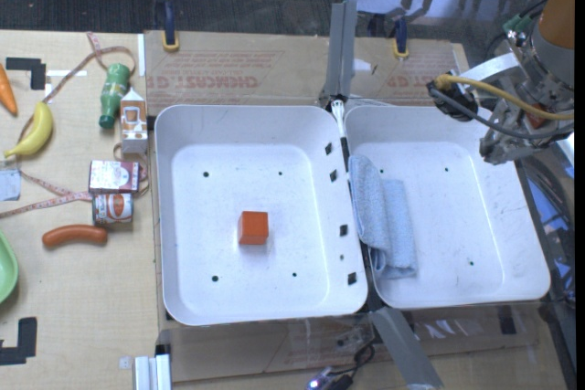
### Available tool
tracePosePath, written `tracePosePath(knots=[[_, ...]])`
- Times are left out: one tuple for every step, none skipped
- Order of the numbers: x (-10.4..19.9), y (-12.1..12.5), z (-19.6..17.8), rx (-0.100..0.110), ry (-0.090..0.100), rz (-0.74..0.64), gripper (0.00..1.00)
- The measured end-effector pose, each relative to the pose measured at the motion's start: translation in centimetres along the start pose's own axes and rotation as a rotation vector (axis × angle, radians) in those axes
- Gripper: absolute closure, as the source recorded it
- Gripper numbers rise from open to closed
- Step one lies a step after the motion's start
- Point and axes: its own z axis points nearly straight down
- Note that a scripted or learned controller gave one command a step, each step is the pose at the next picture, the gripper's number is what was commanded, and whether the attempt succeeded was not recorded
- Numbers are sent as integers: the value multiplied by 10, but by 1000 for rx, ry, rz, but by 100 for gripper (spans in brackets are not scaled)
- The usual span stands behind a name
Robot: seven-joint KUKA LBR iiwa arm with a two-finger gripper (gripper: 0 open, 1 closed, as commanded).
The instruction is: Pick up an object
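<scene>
Left bin: a shallow white plastic bin (183, 151) with rounded corners, on the bench beside its twin.
Object to pick: a small orange-red cube (254, 227) sits alone on the left bin's floor, a little below the middle, flat on one face — nothing touches it.
Right bin: a matching shallow white bin (475, 242); a folded pale blue cloth (384, 219) lies along its left side, close to the wall shared with the left bin.
Arm: the grey robot arm with an orange band (553, 32) enters at the upper right, hung with a yellow cable.
Gripper: the two-finger gripper (501, 146) hangs above the right bin's upper right edge, well apart from the cube — whether it is released or clenched cannot be told.
Bench at left: a yellow toy banana (32, 131), a green bottle (113, 91) and a red toy sausage (75, 237) lie outside the bins.
</scene>
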Motion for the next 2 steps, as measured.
tracePosePath(knots=[[-37, 2, 42, 1, -3, -91, 100], [-62, 43, 8, -1, 0, -290, 100]])
